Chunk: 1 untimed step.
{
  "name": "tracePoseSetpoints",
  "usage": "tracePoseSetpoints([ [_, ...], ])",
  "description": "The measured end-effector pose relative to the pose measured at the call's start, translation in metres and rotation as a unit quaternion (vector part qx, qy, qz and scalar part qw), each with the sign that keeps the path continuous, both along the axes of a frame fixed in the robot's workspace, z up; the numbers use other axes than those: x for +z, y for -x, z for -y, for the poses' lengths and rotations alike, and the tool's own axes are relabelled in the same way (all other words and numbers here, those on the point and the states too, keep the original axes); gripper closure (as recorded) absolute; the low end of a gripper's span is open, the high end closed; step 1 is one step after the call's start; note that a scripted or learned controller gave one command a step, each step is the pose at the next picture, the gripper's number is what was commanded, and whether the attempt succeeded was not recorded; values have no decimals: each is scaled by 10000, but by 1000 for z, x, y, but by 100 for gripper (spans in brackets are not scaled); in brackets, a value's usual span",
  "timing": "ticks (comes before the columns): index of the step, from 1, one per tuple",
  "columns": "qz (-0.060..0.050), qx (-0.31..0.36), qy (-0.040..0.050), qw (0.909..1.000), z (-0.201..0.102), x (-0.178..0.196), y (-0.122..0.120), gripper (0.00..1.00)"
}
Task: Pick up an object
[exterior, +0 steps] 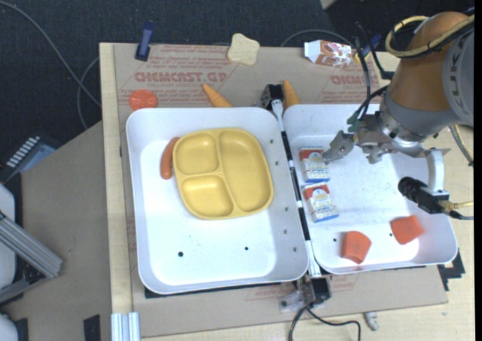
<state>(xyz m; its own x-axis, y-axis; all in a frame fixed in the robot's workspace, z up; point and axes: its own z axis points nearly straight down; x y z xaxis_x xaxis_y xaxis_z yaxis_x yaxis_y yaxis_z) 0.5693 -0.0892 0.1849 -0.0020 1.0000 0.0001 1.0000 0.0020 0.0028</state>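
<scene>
Cartons (315, 165): two small boxy, printed, right bin | pincer (337, 147): metal, above them, grip state unclear

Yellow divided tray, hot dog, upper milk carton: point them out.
yellow divided tray (223, 172), camera view, centre ridge.
hot dog (166, 160), camera view, middle.
upper milk carton (314, 165), camera view, top face.

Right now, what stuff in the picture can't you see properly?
- Hot dog, camera view: the yellow tray covers one side of it.
- Small cartons in the right bin: print too small to read.
- Gripper: the arm's wrist hides the fingers, so open or shut is unclear.
- Carrot behind the bins: partly hidden by the black clamp.
- Arm: cut off by the right edge.
</scene>
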Motion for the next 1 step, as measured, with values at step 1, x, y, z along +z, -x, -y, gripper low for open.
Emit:
tracePoseSetpoints([
  [1,10,-3,-1,10000,3,-97,-28,0],
])
